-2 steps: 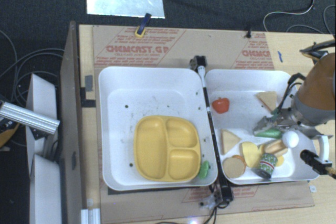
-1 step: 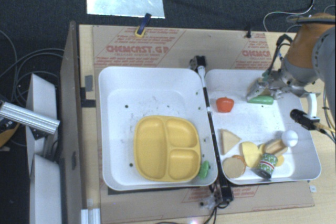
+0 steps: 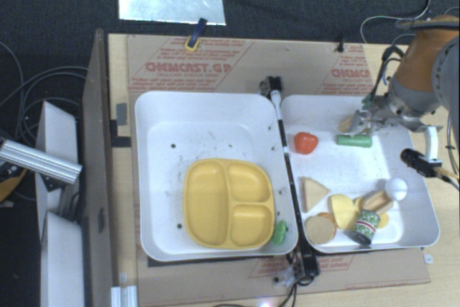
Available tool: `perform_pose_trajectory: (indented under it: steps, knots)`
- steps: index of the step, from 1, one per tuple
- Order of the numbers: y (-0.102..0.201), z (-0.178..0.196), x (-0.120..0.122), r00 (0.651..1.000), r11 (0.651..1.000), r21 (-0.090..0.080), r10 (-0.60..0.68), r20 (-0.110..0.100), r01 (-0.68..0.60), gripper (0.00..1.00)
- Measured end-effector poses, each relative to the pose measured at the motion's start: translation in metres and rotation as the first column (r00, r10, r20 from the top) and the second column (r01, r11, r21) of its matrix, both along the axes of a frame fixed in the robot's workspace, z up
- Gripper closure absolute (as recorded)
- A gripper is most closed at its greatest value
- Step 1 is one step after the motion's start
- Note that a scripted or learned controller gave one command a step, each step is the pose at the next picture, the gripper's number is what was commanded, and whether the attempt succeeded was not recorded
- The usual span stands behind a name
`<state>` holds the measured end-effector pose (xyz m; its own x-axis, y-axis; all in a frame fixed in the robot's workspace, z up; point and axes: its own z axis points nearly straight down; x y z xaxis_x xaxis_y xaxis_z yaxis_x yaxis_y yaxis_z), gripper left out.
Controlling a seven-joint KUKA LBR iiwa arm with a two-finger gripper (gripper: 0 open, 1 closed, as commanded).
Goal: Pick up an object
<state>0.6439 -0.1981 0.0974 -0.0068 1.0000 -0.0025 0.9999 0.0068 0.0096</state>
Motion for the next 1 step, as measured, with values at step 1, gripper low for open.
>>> perform_pose_trajectory:
  steps: [1]
  knots:
    - [0.0301, 0.0857, -0.0211, 1.000, 1.000, 0.002, -0.001, -0.003, 0.001, 1.00]
